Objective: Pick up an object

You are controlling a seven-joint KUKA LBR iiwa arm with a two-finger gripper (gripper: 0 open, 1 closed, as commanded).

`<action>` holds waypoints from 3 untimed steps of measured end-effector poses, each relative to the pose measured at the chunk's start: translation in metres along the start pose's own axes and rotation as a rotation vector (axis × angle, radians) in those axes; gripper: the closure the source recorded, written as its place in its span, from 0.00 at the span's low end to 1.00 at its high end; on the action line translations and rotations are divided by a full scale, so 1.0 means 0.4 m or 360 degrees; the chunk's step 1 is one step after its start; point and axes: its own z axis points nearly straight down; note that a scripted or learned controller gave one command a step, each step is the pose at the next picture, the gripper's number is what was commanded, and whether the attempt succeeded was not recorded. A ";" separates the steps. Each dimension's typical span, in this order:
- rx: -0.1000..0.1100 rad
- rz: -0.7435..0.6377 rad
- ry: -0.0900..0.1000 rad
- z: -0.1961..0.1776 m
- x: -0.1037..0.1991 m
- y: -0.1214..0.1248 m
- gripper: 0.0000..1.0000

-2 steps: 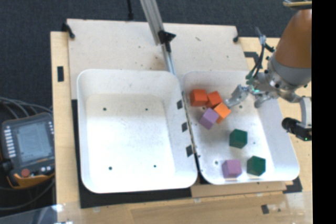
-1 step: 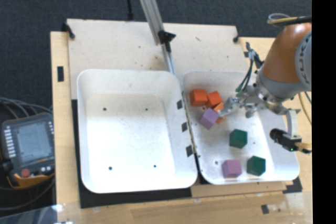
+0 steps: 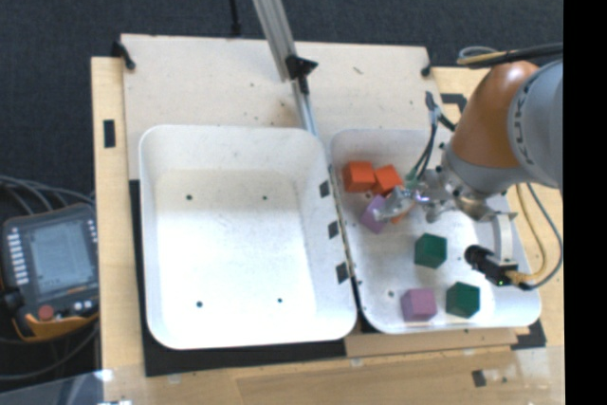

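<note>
The gripper (image 3: 406, 200) is being held low in the right bin (image 3: 379, 313), against a purple block (image 3: 376, 213) beside two orange blocks (image 3: 371, 176). Jaw state cannot be told; a grasp is not being shown.

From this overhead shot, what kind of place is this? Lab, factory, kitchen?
Most likely a robotics lab grasping bench: a robot arm reaching over two white bins, small coloured blocks as test objects, and a teach pendant beside the bench.
</note>
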 end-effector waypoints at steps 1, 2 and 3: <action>-0.0026 0.0003 -0.0012 -0.012 -0.007 0.011 0.00; -0.0028 0.0007 -0.0011 -0.034 -0.010 0.012 1.00; -0.0001 -0.0008 -0.0009 -0.185 -0.029 0.032 1.00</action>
